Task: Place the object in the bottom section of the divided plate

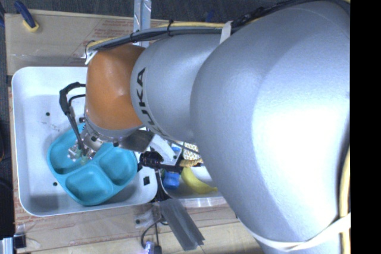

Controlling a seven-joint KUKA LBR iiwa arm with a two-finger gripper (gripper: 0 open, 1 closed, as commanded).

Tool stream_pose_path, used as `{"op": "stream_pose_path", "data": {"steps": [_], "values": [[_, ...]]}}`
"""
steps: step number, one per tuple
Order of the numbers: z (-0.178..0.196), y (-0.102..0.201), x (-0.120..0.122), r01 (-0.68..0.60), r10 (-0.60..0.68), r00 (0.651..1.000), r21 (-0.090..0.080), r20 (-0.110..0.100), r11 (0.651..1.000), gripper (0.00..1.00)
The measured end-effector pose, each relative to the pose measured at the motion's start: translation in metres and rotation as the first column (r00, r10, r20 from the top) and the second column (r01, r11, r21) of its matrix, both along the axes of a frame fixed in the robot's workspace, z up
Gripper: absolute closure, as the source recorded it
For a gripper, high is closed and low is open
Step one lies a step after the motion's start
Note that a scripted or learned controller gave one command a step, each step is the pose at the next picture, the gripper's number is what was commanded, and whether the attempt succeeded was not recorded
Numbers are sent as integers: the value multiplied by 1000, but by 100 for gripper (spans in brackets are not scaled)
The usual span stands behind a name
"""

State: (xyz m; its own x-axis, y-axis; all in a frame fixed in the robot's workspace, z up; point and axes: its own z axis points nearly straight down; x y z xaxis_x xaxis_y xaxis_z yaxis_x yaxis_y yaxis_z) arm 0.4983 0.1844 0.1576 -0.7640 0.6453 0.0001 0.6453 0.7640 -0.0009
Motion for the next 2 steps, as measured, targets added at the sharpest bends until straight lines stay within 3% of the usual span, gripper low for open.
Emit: {"op": "stream_pose_path", "data": {"steps": [1, 2], "values": [[-39, 3, -21, 82, -82, 997, 3, 5, 997, 100], [15, -68, -22, 158, -158, 987, 0, -1, 987, 100]]}}
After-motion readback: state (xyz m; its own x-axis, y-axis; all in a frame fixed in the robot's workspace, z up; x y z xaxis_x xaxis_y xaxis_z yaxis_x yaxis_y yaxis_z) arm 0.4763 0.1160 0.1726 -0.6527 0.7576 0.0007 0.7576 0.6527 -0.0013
